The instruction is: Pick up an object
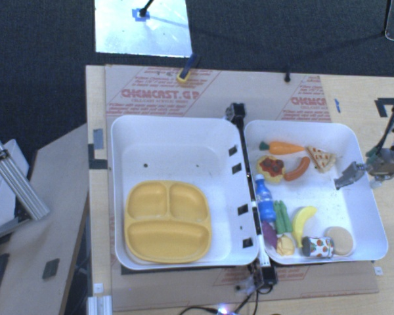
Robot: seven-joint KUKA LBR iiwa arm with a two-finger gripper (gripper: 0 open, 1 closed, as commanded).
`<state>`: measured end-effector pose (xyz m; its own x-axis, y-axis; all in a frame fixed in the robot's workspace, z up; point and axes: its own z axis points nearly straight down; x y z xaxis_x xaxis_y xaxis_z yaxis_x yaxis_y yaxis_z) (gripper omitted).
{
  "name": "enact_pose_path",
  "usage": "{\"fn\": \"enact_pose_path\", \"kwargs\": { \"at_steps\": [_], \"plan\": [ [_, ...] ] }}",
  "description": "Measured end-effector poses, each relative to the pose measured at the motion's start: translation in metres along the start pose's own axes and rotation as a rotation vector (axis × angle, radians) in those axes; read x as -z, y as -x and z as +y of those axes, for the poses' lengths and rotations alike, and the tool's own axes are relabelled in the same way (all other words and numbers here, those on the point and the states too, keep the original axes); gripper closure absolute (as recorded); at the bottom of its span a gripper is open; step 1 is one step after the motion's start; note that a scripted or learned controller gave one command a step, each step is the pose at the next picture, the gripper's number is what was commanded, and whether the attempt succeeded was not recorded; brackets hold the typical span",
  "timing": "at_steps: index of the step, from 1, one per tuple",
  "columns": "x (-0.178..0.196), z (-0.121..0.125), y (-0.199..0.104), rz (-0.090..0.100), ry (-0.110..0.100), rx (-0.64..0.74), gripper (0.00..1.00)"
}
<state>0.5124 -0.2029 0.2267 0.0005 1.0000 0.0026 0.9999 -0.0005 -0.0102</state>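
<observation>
Where the worktop (151,87) comes nearest, the left bin (177,133) carries a yellow divided tray (167,220) in its near left corner; the right bin (361,195) sits just beside it, the two meeting along a middle rim. Along the near edge of the right bin lie a round tan biscuit (342,240) towards the right corner, a small spotted can (317,246) just left of it, and a pale yellow piece (285,244) by the middle rim; a banana (303,220) lies just beyond them, with green pods (282,215) and a blue bottle (264,202) running along the middle rim. Farther in are a flat red and yellow round (272,167) and a sausage (297,168) touching it; a pizza slice (320,157) and a carrot (284,147) lie by the far edge. The end effector (349,174) hangs over the right edge of the right bin, apart from every object; whether it is open or closed I cannot tell.
</observation>
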Motion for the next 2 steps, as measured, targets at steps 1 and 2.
{"fn": "enact_pose_path", "kwargs": {
  "at_steps": [1, 2],
  "plan": [
    [0.006, 0.003, -0.001, -0.003, 0.012, 0.004, 0.00],
    [-0.053, -0.001, -0.007, -0.001, 0.007, 0.003, 0.00]
  ]
}}
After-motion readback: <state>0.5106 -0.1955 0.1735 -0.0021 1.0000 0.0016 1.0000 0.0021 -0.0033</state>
